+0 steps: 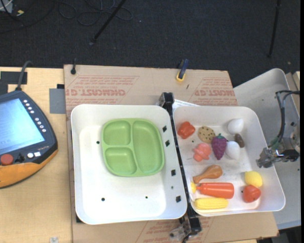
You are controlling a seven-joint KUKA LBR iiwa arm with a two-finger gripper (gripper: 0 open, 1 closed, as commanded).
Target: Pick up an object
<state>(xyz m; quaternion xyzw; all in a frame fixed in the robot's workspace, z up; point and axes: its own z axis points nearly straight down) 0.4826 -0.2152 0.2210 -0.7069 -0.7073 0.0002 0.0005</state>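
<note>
Toy food fills right bin [266, 130], lower-right of frame: nearest edge has corn [210, 203], carrot [216, 189], tomato [251, 193], lemon [253, 178]; then drumstick [208, 174], grapes [219, 146], cookie [206, 133], egg [235, 125] farther back. Left bin [86, 135] w/ green divided plate [132, 147]. Gripper [269, 158] at right bin's right rim, nothing seen in it; can't tell if wide or narrow.

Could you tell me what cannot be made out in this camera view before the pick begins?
- End effector: small and dark at the right bin's rim; finger state unreadable.
- Brown item beside the white egg: too small to identify.
- Pendant screen: text too small to read.
</note>
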